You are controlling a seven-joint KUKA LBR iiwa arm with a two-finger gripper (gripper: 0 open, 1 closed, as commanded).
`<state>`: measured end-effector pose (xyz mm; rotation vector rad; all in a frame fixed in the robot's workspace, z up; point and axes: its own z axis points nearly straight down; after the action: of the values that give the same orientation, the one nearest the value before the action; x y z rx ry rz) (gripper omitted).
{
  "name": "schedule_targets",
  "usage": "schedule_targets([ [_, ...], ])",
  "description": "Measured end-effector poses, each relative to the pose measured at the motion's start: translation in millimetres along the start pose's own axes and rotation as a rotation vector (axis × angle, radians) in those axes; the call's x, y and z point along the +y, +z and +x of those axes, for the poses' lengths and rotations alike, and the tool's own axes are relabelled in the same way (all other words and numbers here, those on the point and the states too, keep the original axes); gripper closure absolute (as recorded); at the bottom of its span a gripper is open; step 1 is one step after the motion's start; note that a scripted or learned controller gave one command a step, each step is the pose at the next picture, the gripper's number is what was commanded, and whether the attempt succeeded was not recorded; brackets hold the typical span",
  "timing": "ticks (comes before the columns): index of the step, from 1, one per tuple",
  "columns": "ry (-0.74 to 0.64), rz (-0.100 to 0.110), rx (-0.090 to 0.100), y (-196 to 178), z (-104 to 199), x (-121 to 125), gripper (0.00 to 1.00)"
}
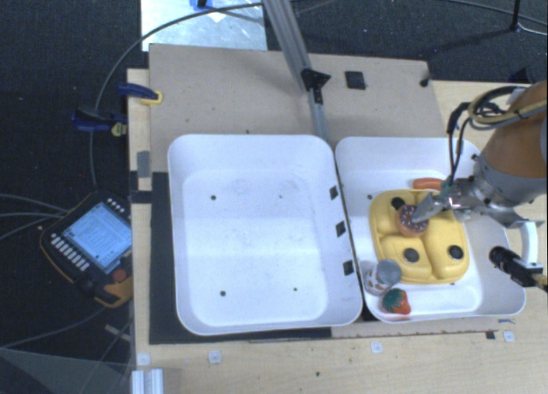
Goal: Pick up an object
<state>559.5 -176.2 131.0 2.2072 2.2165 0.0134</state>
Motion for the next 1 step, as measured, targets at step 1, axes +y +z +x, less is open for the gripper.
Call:
schedule_targets([
  [1, 0.002, 0.008, 0.004, -6.2, 0.3, -1.9, 1.0],
])
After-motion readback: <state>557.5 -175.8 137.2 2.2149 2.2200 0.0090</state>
